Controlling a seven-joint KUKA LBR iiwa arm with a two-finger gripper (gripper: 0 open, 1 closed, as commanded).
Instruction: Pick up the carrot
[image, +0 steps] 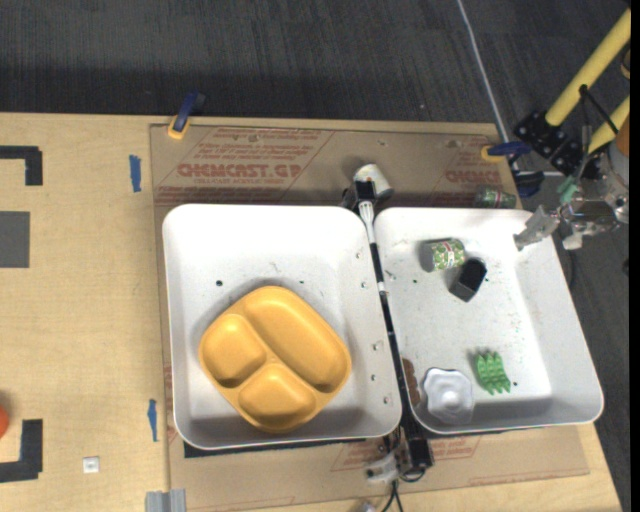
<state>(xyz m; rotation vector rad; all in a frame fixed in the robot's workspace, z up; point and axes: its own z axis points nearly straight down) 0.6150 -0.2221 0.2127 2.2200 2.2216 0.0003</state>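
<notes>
Carrot — cannot tell which | tool (560, 228) over right bin (560, 330) far-right rim — grip cannot tell

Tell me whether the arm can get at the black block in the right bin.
Probably yes. The block lies uncovered, the end effector hangs at the rim of that bin, nothing between them; a green can sits close beside the block.

Board (240, 160) reads "CHEMCAST GP"
</notes>
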